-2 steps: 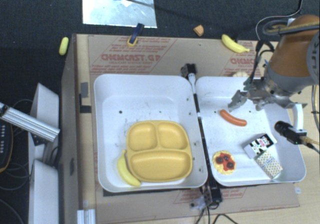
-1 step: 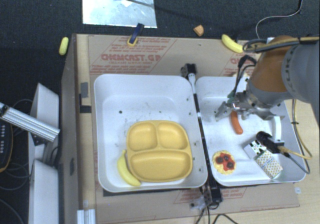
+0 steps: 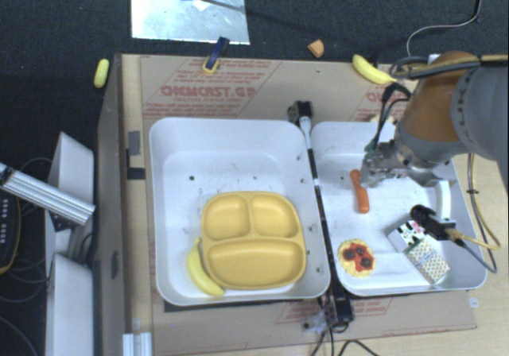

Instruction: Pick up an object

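Observation:
In the right bin [image 3: 334, 144], my gripper [image 3: 374, 174] hangs low near the bin's middle, just right of an orange carrot-like stick [image 3: 361, 191] lying on the floor. A small round pizza toy [image 3: 357, 257] lies at the bin's front. A patterned rectangular box [image 3: 420, 251] rests at the front right. The left bin [image 3: 171, 148] holds a yellow divided plate [image 3: 253, 237] with a banana [image 3: 200, 271] tucked along its left side.
Outside the bins, a banana [image 3: 371, 70] lies on the bench behind the right bin, a small orange piece [image 3: 316, 48] and a yellow object [image 3: 101, 72] lie on the dark floor. The ridge between the bins [image 3: 312, 179] stands left of the carrot.

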Robot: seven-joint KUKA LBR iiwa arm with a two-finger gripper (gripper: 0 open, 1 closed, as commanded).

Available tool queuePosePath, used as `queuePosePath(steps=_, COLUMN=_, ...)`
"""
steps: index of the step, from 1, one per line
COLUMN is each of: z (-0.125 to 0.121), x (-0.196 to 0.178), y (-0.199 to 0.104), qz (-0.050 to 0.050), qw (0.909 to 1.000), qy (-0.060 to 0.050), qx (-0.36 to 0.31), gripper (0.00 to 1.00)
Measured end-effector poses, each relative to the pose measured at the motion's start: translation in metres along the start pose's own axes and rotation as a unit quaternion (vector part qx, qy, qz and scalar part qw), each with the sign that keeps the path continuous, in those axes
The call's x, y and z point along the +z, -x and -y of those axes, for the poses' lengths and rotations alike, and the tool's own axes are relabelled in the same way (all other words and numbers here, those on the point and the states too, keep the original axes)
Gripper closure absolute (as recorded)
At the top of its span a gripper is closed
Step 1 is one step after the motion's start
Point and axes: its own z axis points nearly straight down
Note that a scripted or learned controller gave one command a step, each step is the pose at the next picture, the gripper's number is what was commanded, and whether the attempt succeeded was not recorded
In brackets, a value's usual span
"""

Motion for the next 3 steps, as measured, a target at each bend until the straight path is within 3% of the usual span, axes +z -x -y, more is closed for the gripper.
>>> queuePosePath(steps=1, z=0.000, x=0.000, y=0.000, qz=0.000, qw=1.0000, qy=0.000, qx=0.000, gripper=0.00)
queuePosePath(steps=2, z=0.012, x=0.031, y=-0.019, qz=0.000, qw=1.0000, qy=-0.002, qx=0.000, gripper=0.00)
queuePosePath(steps=3, z=0.012, x=0.020, y=-0.018, qz=0.000, qw=1.0000, qy=-0.001, qx=-0.001, gripper=1.00)
